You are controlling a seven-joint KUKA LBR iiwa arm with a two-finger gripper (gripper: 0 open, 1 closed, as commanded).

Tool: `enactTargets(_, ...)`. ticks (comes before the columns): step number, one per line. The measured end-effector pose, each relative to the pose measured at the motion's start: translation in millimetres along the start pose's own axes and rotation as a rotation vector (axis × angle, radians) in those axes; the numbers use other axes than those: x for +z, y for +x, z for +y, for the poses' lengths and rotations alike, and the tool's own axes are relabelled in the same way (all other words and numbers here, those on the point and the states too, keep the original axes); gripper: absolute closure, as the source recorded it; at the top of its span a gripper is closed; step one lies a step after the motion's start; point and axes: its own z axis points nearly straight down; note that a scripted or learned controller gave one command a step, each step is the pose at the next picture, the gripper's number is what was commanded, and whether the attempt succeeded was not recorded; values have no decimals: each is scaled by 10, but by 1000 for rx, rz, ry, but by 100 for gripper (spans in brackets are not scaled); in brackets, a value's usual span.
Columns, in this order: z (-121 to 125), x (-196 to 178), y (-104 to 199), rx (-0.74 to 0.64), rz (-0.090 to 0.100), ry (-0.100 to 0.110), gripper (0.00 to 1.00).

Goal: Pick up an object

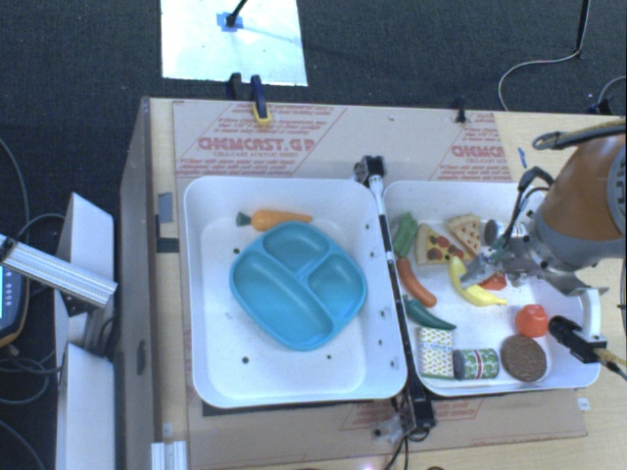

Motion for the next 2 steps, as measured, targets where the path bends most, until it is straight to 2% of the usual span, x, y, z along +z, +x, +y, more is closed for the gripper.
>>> enactTargets(1,-27,305,22,1,3,19,0)
enactTargets(2,-15,197,21,0,3,16,100)
